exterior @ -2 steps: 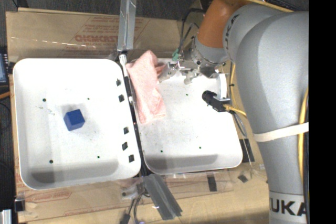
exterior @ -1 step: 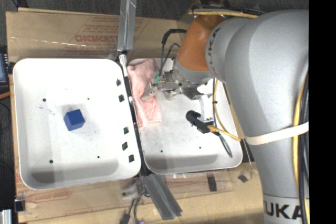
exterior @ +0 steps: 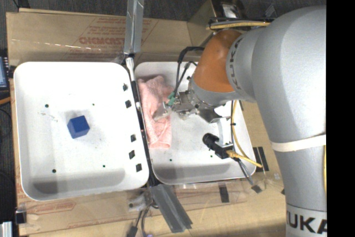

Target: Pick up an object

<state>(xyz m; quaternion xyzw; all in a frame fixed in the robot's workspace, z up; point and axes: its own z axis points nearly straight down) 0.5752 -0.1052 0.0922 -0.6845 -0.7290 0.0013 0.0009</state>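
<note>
Cloth: we see it under the gripper, right bin.
Grip: we cannot tell.

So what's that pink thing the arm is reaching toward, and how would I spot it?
Find the two shallow white bins side by side; take the right-hand white bin, under the grey arm. Along its left wall lies a crumpled pink cloth, the two-finger gripper at its right edge. It is soft and pale, unlike the hard small blue cube in the left-hand bin.
</note>
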